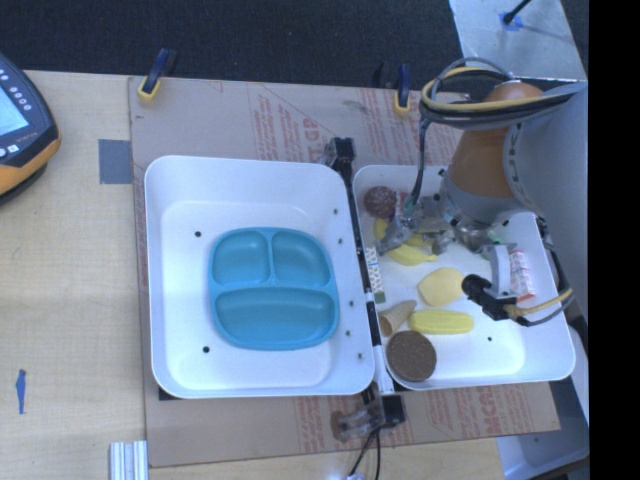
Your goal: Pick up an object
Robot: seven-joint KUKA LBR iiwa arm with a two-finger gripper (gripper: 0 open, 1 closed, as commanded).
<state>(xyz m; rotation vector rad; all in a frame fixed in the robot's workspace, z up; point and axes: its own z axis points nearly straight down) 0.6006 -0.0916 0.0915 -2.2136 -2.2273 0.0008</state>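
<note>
The yellow banana-shaped toy piece (411, 255), judged the likeliest object to be picked, is found at ten o'clock in the right shallow white bin (545, 363), just below the gripper (425, 224). In the left shallow white bin (160, 268) a blue divided plastic plate (273, 288) is seen at the centre. In the right bin, a dark reddish round piece (380, 201) lies at eleven o'clock, and a brown round disc (411, 355) at seven.

For a clean pick, the gripper should be centred over the banana piece and closed across its narrow width, clear of the bin wall.

Whether the gripper is wide or narrow cannot be told; it is blurred against metal parts and partly covered by the grey arm (545, 158).
</note>
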